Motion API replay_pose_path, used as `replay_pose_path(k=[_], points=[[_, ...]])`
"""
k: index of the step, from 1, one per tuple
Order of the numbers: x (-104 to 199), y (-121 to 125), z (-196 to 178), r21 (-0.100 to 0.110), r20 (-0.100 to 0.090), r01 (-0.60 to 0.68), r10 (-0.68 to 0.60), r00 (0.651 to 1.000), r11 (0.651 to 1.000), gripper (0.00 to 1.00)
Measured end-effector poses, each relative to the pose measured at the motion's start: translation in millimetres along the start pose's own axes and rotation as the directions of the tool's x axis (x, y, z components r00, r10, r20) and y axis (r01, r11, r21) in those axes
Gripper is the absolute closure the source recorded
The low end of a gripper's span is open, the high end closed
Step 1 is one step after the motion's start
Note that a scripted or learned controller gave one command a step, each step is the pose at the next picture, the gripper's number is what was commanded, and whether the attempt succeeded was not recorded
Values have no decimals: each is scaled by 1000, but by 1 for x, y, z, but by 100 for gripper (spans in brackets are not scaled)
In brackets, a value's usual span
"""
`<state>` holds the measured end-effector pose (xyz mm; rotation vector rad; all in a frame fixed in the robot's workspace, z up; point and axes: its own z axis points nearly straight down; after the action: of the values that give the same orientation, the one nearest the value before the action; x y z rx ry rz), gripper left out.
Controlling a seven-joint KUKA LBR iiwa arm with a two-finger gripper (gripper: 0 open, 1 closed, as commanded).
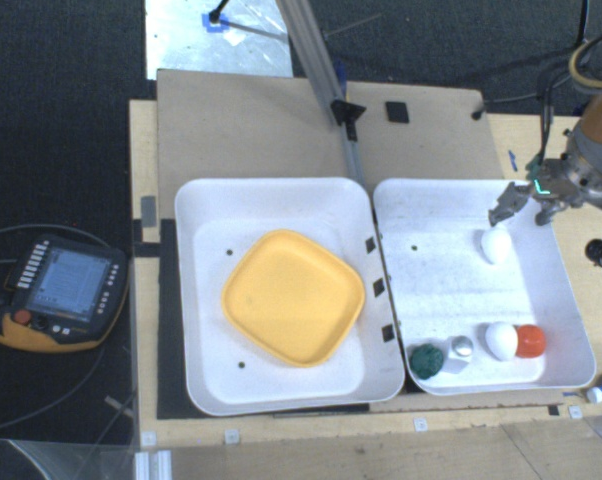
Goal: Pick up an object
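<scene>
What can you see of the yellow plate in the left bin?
The yellow rounded-square plate looks like matte plastic, with a raised rim and shallow centre. It lies flat, right side up, turned slightly askew, roughly mid-floor in the left white bin. Nothing rests on it and nothing but the bin floor touches it. No damage visible. The gripper is over the other bin, well away.

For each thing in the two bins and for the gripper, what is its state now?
Yellow square plastic plate: lying flat in the left bin.
White egg-shaped object: lying alone, below the gripper.
Green ball, small silver object, white ball, orange ball: in a row, near the front wall.
</scene>
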<state>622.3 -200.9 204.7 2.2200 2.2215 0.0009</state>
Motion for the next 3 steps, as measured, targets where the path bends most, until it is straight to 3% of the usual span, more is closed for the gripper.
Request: replay_pose_path(k=[1, 3], points=[[0, 0, 0, 0, 0, 0, 0, 1000, 1000, 0], [10, -2, 93, 3, 0, -1, 1, 1000, 1000, 0]])
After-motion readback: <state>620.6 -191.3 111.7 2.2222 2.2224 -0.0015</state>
